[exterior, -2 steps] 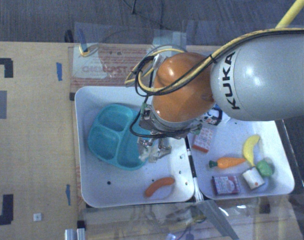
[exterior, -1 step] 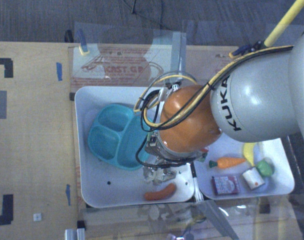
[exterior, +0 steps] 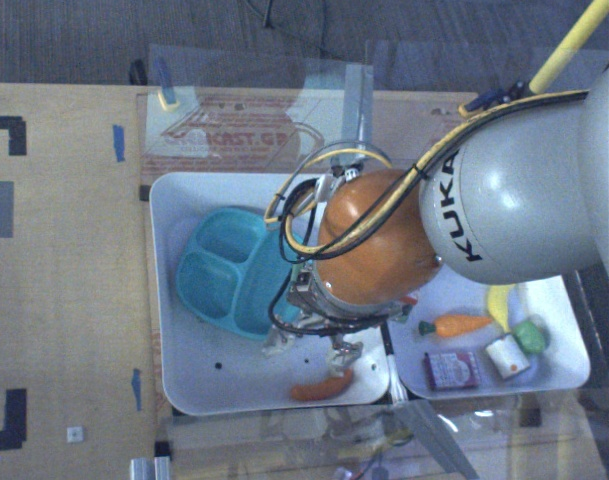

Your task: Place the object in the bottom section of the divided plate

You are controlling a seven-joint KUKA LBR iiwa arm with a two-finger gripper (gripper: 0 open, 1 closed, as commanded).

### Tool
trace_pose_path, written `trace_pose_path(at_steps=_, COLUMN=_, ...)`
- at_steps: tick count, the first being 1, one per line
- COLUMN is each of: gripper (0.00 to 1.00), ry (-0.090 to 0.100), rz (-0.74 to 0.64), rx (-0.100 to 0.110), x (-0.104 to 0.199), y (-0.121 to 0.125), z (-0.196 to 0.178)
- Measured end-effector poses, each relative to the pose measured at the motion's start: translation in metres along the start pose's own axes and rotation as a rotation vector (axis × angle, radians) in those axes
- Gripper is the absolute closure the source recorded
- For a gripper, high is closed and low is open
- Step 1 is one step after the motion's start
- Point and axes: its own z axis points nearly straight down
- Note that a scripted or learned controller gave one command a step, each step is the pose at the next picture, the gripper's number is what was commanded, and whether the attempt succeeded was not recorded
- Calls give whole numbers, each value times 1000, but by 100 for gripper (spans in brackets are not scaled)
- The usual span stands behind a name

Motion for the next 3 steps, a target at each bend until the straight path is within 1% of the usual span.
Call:
trace_pose_path(at_steps=1, gripper=0, ry=6, rz=402, rx=4, x=-45, y=31, z=-11)
trace_pose_path(at_steps=2, gripper=100, ry=0, rz=398, rx=6, x=-49, y=31, z=-20)
trace_pose_path(at_steps=3, gripper=100, ry=7, rz=526, rx=3, x=-8, y=-29, z=-154)
